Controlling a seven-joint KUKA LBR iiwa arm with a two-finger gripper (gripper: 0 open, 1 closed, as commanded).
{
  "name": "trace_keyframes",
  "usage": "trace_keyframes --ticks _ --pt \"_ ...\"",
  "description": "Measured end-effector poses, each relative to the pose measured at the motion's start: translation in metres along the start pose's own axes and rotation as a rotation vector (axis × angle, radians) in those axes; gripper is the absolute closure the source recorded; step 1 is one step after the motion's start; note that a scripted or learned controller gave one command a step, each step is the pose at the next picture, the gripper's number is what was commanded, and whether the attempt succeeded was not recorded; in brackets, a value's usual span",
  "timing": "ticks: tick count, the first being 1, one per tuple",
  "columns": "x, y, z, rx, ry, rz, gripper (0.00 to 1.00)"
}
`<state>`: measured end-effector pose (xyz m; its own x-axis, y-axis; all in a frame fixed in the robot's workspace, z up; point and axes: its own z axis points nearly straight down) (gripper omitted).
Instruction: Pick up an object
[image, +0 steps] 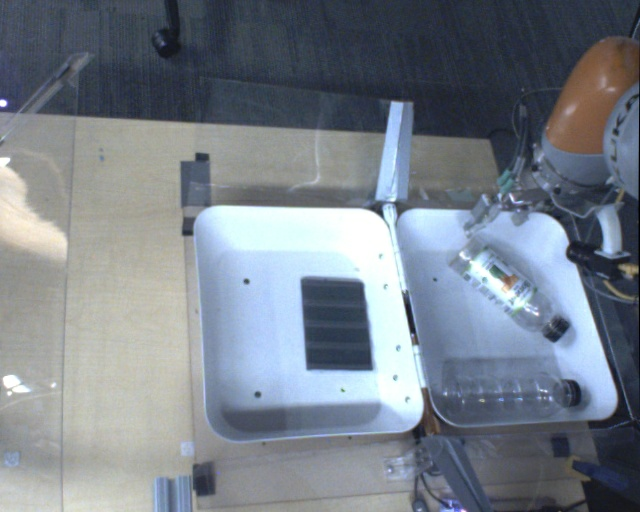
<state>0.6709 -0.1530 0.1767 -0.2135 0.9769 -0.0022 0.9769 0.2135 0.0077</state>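
The pincer (492, 212) hangs over the far edge of the right shallow white bin (436, 255); whether it is open or closed, I cannot tell. Just beside it a clear plastic bottle with a coloured label (505, 288) lies slantwise mid-bin. Another clear plastic bottle with a dark cap (508, 391) lies along the near edge. The left shallow white bin (230, 300) holds a dark ribbed rectangular slab (336, 322)

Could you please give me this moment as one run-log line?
arm: over right bin's far edge | gripper: by the labelled bottle's base end, grasp unclear | clear bottle: near wall | left bin: dark pad
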Motion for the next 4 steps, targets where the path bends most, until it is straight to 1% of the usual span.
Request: trace_keyframes --ticks 1,2,3,4 --pt "-0.013 -0.002 0.060 -0.004 -0.002 -0.112 0.00" --pt "0.026 -0.019 0.089 -0.002 0.000 -0.261 0.00" --pt "-0.005 -0.038 0.088 -0.001 -0.001 -0.273 0.00" --pt "-0.043 -0.033 0.088 -0.003 -0.001 -0.232 0.00"
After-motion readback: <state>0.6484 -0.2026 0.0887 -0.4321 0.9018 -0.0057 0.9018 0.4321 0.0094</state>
